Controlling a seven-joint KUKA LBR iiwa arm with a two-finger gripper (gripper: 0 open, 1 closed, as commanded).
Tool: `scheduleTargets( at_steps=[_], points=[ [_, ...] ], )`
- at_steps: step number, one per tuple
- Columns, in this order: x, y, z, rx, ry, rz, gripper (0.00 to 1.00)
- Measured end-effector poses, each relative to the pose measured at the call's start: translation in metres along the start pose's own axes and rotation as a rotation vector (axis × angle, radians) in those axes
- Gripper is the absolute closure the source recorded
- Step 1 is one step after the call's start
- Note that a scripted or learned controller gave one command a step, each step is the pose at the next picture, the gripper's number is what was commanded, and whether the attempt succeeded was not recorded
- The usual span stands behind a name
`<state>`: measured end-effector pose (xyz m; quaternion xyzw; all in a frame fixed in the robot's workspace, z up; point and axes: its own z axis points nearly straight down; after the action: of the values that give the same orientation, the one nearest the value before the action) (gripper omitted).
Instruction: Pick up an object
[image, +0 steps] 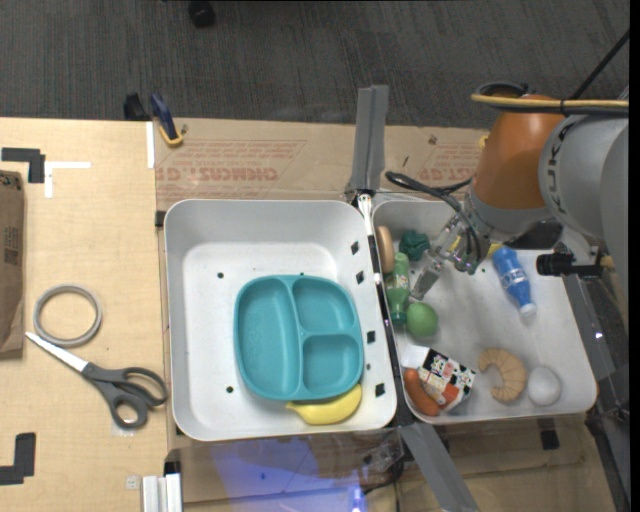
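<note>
My gripper (432, 274) hangs over the upper left part of the right bin (570, 330), pointing down and to the left. Its tip is just above a green ball (422, 319) and beside a green bottle (400, 283) that lies along the bin's left wall. A dark green piece (412, 244) sits just behind it. A blue bottle (513, 279) lies to the gripper's right. Nothing shows in its grasp.
The right bin's front holds a croissant (503, 372), a white ball (543, 385), a patterned box (444, 376) and a red-orange item (420, 394). The left bin (200, 300) holds a teal divided plate (298, 335) and a banana (327, 408). Scissors (105, 378) and a tape ring (67, 313) lie on the bench.
</note>
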<state>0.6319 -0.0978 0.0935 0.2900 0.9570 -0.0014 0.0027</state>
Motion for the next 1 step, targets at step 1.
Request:
scheduleTargets(
  at_steps=[1],
  points=[
    [-0.0287, -0.0191, 0.0004, -0.002, 0.0, -0.11, 0.0]
  ],
)
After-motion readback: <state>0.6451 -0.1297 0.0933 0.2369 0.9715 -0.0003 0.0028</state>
